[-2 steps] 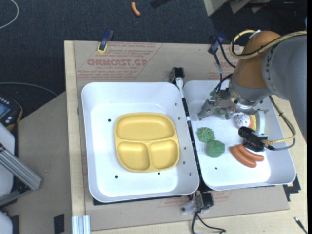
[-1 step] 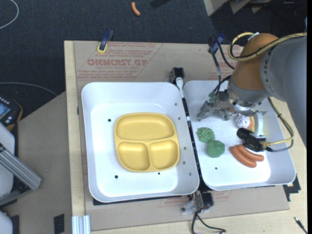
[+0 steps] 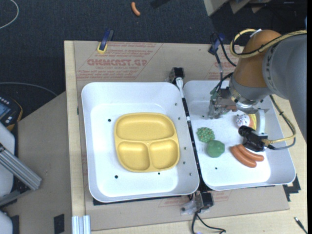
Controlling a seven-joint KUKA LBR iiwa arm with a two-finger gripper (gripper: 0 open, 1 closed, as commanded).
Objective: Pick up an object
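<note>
A: Item one, nearest the viewer: where is it lying relative to the gripper (image 3: pixel 218 106)?

B: The toy hot dog (image 3: pixel 246 155), orange-red and two-lobed, is lying in the right bin (image 3: pixel 229 179), well in front of the gripper and a little to its right. It is probably light, hard plastic, smooth, likely slippery; taking it across the narrow width, mid-length, looks best.

A: Item two?

B: A green round piece (image 3: pixel 215 148), perhaps toy vegetable, is sitting just in front of the gripper, touching or nearly touching a knobbly green broccoli-like piece (image 3: pixel 205 133) closer still. Both are probably light and rigid; the knobbly surface should be giving better purchase.

A: Further back?

B: A small white-and-yellow object (image 3: pixel 245 120) is lying to the gripper's right, partly hidden under the arm; what it is, I cannot tell.

A: And the tool itself?

B: It is hanging low over the rear left part of the right bin. Its state I cannot tell. Nothing is visibly held.

A: Left bin (image 3: pixel 97 145)?

B: It is holding a yellow divided tray (image 3: pixel 146 141), well apart to the gripper's left.
</note>
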